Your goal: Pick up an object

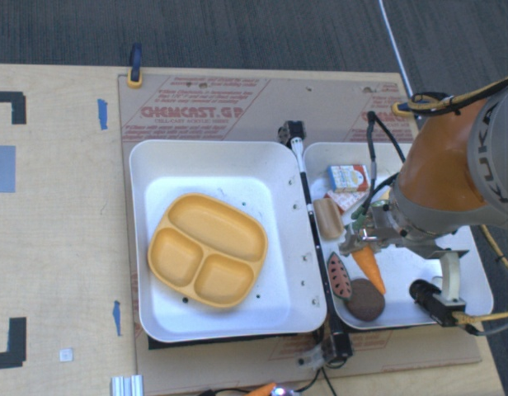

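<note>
brown round item: a dark brown rounded toy food (366, 300) lies at the near edge of the right white plastic bin (477, 291), just beside a red watermelon slice toy (339, 275).
orange carrot: the orange tapered toy carrot (370, 269) lies directly under the gripper (359, 238), its thick end up among the finger parts; likely the target of this pick.
gripper state: i cannot tell whether it is spread or clamped, nor whether the carrot is truly caught; the wrist hides the tips.
arm: the grey arm with its orange band (439, 167) leans in over the right bin, lowered for a grab from above.
tan block: a tan rounded toy bread piece (327, 218) lies just left of the gripper.
carton: a small white printed carton (348, 176) lies at the far end of that bin.
left bin: the left white bin (147, 221) holds a yellow three-part plate (207, 250), kept apart from the cluttered pick side.
surface: a pale wooden bench (56, 246) with blue tape marks; a printed cardboard sheet (204, 106) lies under the bins.
room: dark grey carpet floor (237, 15) beyond.
</note>
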You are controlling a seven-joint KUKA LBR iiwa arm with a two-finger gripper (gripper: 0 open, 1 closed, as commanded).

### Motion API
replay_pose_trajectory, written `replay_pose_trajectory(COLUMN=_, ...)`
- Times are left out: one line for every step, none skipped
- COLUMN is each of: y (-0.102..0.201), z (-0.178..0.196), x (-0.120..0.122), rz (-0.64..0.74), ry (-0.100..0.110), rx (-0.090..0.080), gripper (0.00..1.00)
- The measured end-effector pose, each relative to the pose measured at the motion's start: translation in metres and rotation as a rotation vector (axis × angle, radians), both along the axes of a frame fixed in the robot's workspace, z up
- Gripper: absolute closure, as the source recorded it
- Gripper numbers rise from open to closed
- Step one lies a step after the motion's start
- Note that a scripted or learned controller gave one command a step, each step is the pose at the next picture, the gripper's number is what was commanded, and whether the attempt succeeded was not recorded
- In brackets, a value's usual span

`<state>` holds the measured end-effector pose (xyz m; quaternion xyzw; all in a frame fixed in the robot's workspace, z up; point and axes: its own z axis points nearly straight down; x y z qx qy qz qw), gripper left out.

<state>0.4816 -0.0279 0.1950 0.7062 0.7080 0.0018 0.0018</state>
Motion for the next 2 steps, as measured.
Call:
replay_pose_trajectory(y=0.000, z=0.010, x=0.002, rz=0.001, ry=-0.004, rx=-0.001, gripper=1.00)
replay_pose_trajectory(y=0.068, z=0.008, x=-0.001, rz=0.000, ry=0.002, rx=0.001, gripper=1.00)
